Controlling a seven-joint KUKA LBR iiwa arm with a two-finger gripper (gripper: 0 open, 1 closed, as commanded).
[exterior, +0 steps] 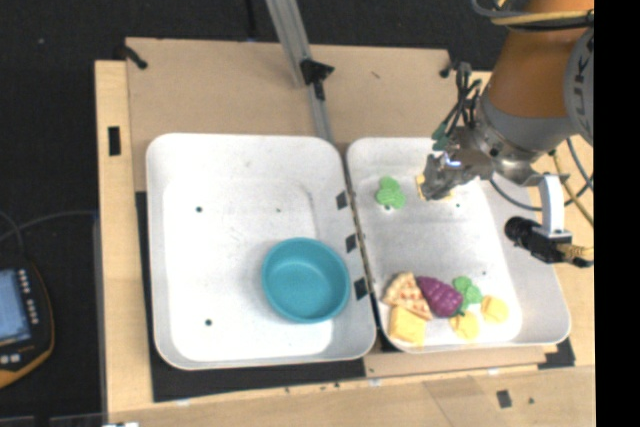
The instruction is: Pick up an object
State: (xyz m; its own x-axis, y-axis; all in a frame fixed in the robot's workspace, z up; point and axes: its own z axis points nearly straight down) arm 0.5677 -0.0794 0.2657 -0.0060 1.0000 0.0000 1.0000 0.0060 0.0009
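My gripper [434,183] hangs over the far part of the right bin [520,245], just right of a small green toy [389,194] that lies on the bin floor. Nothing shows between the gripper and the toy. At the near edge of the same bin lies a cluster of toy food: a purple piece [438,294], a waffle-like orange piece [402,291], a yellow block [407,325], a green piece [467,292] and small yellow bits [494,310]. A blue bowl [305,279] stands in the left bin [200,185].
A grey metal pole [288,25] slants up from between the bins at the back. The arm's orange-banded body [535,55] looms over the right bin's far right corner. A handheld controller [20,315] lies at the far left.
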